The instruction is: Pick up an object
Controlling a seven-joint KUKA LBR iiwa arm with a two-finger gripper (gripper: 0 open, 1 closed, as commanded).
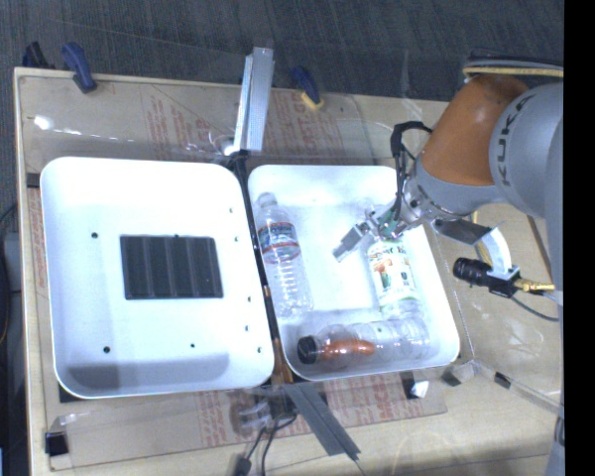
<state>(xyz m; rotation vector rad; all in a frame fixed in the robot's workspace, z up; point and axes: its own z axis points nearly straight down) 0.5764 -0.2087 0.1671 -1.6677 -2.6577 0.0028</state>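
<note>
gripper [369, 234] low inside the right bin [322, 188], fingers spread open and holding nothing. poised just above the upper end of a clear bottle with a green-and-white label [393, 276], lying along the bin's right side. likely target, judging by that closeness.

also in the right bin: a clear water bottle with a blue-and-white label [282, 256] along the left wall, and a clear bottle with a black cap and reddish contents [362, 345] across the near wall, its far end close to the labelled bottle's base.

to grip well: lower squarely over the bottle's body rather than the narrow neck, fingers straddling the width, closing across the short axis. round plastic probably slippery and prone to rolling, so centred contact matters. lift straight up, clear of the reddish bottle.

left bin [79, 186] bearing a dark ridged panel [172, 266], well apart.
</note>
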